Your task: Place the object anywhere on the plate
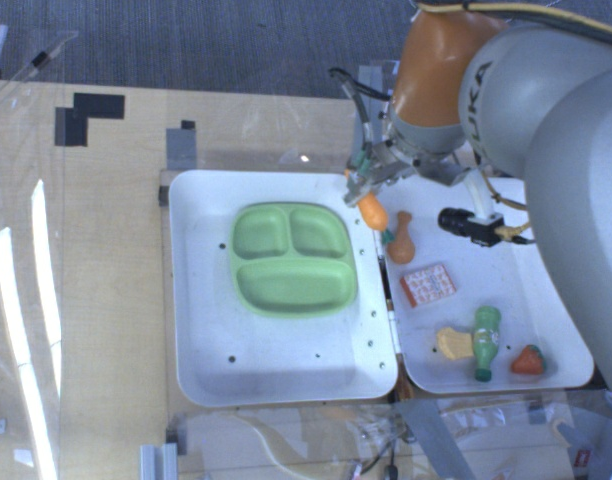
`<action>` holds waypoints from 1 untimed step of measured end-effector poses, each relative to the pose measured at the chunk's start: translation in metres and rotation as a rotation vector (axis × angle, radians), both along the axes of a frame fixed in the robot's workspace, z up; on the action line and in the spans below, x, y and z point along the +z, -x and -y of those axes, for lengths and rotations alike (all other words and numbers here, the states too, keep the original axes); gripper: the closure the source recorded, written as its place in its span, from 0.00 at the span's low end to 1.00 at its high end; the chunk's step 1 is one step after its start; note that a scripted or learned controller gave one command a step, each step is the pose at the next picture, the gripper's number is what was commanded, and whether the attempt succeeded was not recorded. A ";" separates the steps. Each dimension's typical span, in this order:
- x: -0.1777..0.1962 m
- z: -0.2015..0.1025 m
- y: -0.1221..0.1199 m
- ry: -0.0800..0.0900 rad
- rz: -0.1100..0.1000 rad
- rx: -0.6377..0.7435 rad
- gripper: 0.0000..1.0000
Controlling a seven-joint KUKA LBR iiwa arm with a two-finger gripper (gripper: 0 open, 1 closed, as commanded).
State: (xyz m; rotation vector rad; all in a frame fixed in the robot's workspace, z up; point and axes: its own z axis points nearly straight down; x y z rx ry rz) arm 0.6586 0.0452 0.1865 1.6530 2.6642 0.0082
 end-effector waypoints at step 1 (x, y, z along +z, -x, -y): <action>0.000 0.000 0.000 0.000 0.000 0.000 0.00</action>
